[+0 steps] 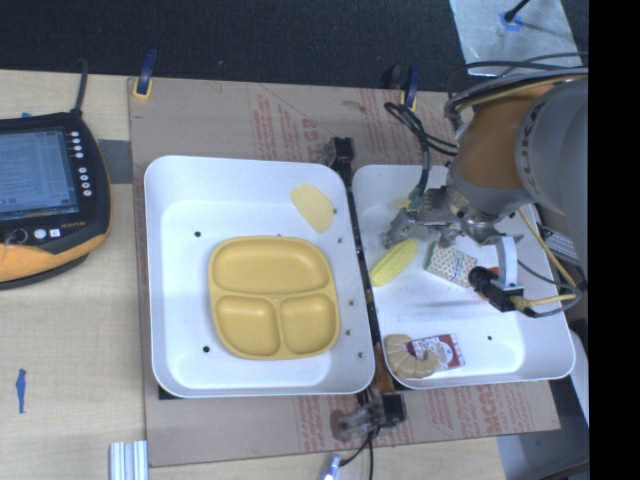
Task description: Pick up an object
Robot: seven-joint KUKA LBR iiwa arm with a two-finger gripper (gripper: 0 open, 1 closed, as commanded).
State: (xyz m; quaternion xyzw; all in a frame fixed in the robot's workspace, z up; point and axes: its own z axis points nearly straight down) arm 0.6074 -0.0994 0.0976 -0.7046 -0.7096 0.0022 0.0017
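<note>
On the desk [60,368] we saw a yellow tray [273,295] in the left bin [170,268]; corn [394,261] in the right bin [520,353]; we couldn't tell the jaws' state.

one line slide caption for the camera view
KUKA arm reaches into right bin beside corn; yellow tray in left bin.

Single fixed camera sat above bench, looked down at slant. Near enough that two shallow white plastic bins, left bin [170,268] and right bin [540,353], filled frame centre, side by side on brown cardboard sheet [250,118]. Top of frame took in dark floor [250,13] beyond bench's far edge. Left edge cut off black-and-orange handheld control pendant with screen [45,193]. Grey arm with orange band [530,148] entered from right, bulked large, close to lens.
</note>
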